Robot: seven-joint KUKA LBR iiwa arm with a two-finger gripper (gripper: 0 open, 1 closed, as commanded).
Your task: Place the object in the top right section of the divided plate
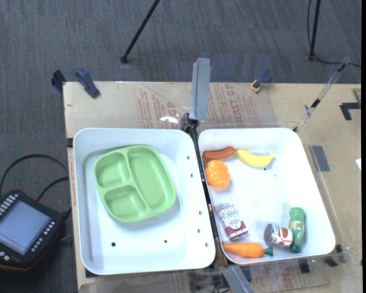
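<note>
Carrot [245, 249], can [277, 234], bottle [297, 227] and box [232, 221] lie loose in the right bin [262, 191], any of them a candidate for picking. The plate [152, 179] waits bare in the left bin [140, 249]. Whether the jaws are released or clenched cannot be told.

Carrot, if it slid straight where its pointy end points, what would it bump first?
Probably its bin's left wall, right by the carrot's tip; the red box sits just off that line.
</note>
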